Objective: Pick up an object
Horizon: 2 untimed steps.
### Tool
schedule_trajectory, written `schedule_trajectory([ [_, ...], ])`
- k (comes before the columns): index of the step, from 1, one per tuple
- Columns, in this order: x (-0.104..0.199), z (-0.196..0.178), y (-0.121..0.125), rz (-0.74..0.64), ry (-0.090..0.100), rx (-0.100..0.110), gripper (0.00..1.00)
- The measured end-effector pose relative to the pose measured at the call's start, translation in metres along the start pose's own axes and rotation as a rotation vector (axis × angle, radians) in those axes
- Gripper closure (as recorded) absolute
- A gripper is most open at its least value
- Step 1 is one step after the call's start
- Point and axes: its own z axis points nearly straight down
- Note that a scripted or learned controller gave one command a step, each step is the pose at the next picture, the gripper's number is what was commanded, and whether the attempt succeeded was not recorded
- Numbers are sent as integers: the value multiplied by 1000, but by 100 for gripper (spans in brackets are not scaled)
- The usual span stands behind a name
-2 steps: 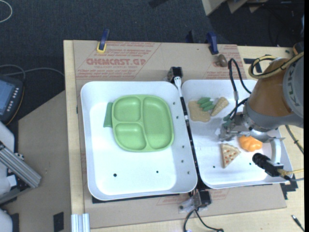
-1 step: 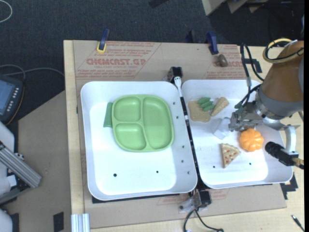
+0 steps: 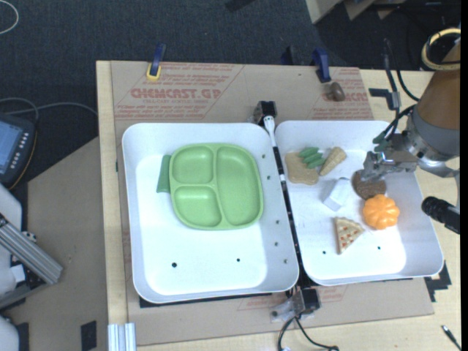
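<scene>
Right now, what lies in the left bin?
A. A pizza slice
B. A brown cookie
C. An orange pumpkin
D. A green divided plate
D: the green divided plate sits alone in the left bin, while the pumpkin and pizza slice lie in the right bin.

Two white bins sat side by side on the desk (image 3: 219, 86), with the arm (image 3: 439, 115) reaching in from the right.

The left bin (image 3: 146, 262) held a green divided plate (image 3: 216, 186). In the right bin (image 3: 417, 258) lay a tan bread slice (image 3: 299, 168), a green piece (image 3: 311, 156) just beside it, a tan cone-like piece (image 3: 334, 159), a white block (image 3: 338, 194), a pizza slice (image 3: 347, 233) nearer, and an orange pumpkin (image 3: 380, 211) touching a brown round item (image 3: 370, 186). The gripper (image 3: 379, 162) hung low over that brown item's far edge.
</scene>
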Motion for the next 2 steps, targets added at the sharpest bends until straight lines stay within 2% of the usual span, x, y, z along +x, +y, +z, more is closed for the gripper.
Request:
schedule_trajectory([
  [1,0,-6,1,0,1,5,100],
  [2,53,-16,-14,-4,6,10,100],
])
